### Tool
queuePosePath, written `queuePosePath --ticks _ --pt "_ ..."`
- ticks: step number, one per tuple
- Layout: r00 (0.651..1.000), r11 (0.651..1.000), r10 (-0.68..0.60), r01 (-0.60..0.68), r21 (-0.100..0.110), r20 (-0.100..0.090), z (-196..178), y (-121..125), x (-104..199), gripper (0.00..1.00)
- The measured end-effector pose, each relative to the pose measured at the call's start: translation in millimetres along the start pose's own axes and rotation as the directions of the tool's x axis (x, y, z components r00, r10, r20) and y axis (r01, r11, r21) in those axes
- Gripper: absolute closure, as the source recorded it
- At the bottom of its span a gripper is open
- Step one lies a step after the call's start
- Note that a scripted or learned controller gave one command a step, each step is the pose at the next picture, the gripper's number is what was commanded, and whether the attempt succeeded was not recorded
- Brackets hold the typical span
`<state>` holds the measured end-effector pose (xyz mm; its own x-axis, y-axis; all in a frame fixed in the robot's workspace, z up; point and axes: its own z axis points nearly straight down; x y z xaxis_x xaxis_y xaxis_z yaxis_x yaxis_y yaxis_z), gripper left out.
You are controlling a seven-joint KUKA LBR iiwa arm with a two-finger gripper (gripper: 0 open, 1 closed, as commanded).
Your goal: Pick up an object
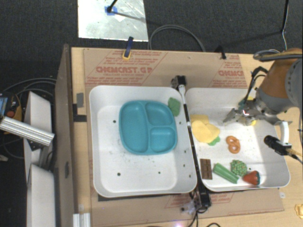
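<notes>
Two shallow white bins sit side by side on a counter (142,63) lined with brown cardboard. The right bin (277,176) holds the candidate objects: a yellow, irregular toy food piece (203,129) near its left wall, with a small green piece (214,141) at its lower edge; an orange pretzel-shaped piece (233,144) just right of it; a green cylindrical vegetable (225,172), a knobbly broccoli floret (238,166) and a red strawberry-like piece (252,177) along the near edge; and a brown rectangular block (205,169) at the near-left corner. The left bin (109,174) carries a teal plate (147,126) with three compartments, and a green leaf-like piece (174,106) lies at the plate's upper right edge. The cardboard bears red lettering reading "CHEMCAST" followed by characters too faint to make out. The arm (279,86) enters from the right, with its gripper (242,113) low over the far part of the right bin, above and right of the yellow piece; whether the gripper is open or closed cannot be told, and nothing is seen held in it.
</notes>
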<state>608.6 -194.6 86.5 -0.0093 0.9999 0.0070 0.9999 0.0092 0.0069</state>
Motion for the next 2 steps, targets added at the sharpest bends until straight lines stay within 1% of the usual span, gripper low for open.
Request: queuePosePath --ticks 1,2 --pt "1.0 1.0 -0.002 0.002 0.008 -0.01 3 64 -3 0.0" --pt "1.0 1.0 0.002 -0.002 0.0 0.008 -39 62 -11 0.0"
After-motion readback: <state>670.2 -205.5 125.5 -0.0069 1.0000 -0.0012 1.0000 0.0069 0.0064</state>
